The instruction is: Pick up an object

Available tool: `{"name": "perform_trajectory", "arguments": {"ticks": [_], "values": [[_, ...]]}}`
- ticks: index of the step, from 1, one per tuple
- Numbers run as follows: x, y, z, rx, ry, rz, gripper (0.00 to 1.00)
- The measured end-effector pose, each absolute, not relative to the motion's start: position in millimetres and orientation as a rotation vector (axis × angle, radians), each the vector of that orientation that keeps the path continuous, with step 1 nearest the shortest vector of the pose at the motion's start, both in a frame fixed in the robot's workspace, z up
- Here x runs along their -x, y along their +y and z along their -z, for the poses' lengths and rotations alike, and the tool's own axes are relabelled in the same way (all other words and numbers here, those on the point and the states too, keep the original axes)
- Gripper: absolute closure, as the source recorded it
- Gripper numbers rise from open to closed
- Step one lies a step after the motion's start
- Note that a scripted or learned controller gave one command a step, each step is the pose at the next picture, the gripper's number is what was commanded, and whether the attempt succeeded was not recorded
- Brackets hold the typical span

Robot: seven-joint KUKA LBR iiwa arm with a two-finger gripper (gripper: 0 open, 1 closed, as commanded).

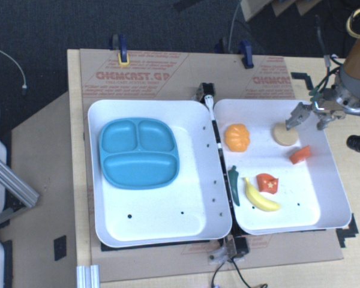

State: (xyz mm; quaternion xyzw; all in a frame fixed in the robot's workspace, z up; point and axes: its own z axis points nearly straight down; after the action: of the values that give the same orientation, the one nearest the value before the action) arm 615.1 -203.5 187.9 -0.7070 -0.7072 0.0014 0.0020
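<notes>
The right bin point(324, 218) holds an orange pumpkin-shaped toy point(237, 137), a beige round piece point(284, 135), a small red-orange wedge point(300, 155), a red block with a pale mark point(267, 183), a yellow banana point(261, 198) and a dark green pepper point(233, 185). My gripper point(312, 116) hangs over the bin's far right part, just right of and above the beige piece. Its grey fingers point(297, 115) are spread apart with nothing between them.
The left bin point(138, 230) carries a blue divided plate point(139, 152). Blue clamps point(122, 48) hold the cardboard sheet at the back edge. A black latch point(207, 92) sits between the bins. Cables and boards lie beyond the bench at the top right.
</notes>
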Motion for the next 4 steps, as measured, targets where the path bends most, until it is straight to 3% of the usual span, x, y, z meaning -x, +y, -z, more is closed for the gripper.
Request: {"name": "perform_trajectory", "arguments": {"ticks": [2,3,4], "values": [[-607.5,-202.9,-81.9,2.218,-2.219,-0.004,0.00],[-609.1,-203.5,-95.8,2.222,-2.223,0.000,1.00],[-618.7,-204.5,-143.2,2.225,-2.228,0.005,1.00]]}}
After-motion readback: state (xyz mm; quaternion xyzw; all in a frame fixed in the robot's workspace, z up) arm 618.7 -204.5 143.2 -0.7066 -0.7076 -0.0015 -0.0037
